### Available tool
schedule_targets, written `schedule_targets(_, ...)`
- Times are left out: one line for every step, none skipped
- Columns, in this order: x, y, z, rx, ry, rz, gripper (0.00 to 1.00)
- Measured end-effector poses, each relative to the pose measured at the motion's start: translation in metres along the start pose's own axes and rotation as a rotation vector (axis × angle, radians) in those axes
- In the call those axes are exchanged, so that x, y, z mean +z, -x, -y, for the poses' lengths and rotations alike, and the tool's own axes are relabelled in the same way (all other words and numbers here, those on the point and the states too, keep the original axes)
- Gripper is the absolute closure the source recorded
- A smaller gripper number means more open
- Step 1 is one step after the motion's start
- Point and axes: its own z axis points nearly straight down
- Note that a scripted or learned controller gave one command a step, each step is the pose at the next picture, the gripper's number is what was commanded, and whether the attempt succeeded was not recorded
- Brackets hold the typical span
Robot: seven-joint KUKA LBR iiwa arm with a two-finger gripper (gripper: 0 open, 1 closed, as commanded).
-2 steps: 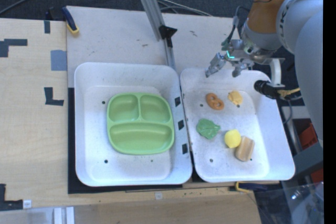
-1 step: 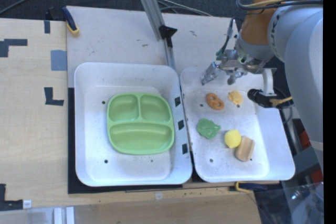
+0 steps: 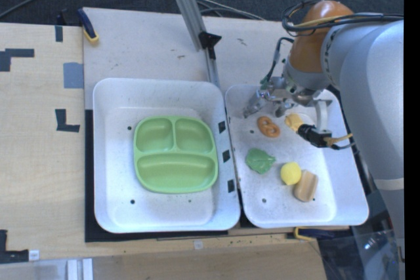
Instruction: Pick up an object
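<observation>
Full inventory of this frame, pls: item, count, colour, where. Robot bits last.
bins: 2, white, side by side on the bench
plate: 1, green, three compartments, in the left bin
pretzel: 1, orange-brown, right bin, upper part
leafy piece: 1, green, right bin, middle
ball: 1, yellow, right bin, beside the wooden block
wooden block: 1, tan, right bin, lower right
small yellow piece: 1, yellow, right bin, right of the pretzel
metal post: 1, grey, slanting behind the bins
clamp: 1, blue and yellow, bench's far left corner
arm: 1, grey with orange band, from the right
hand: 1, metal, over the right bin's upper left, near the pretzel
</observation>
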Motion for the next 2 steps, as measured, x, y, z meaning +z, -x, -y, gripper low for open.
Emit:
schedule_targets(-0.014,-0.001,-0.002,-0.002,0.005,0.001,1.0)
schedule_targets(-0.069,0.009,-0.004,0.0,0.011,0.0,1.0)
